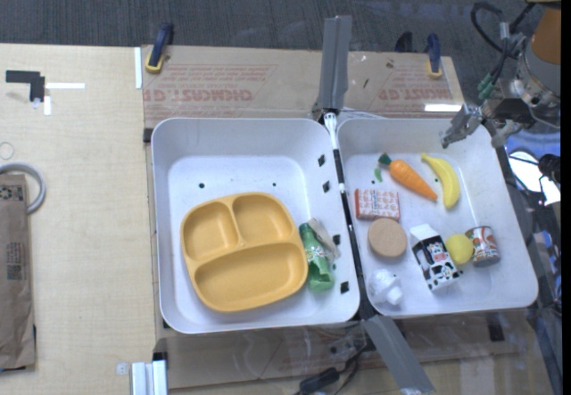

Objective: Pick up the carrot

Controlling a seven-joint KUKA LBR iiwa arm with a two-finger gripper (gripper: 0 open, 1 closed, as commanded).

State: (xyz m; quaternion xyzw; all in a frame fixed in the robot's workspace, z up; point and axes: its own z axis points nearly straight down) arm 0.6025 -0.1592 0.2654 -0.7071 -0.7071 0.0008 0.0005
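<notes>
Tapered orange carrot (410,176) with green top lying in right bin (508,282), beside curved smooth banana (443,179), metal claw (460,127) over bin's far edge, grip state unclear

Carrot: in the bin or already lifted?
In the bin. The carrot lies flat on the right bin's floor beside the banana; the gripper is apart, near the bin's far edge.

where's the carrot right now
The carrot lies in the right bin, near its back, just left of the banana and above the pink packet.
</notes>
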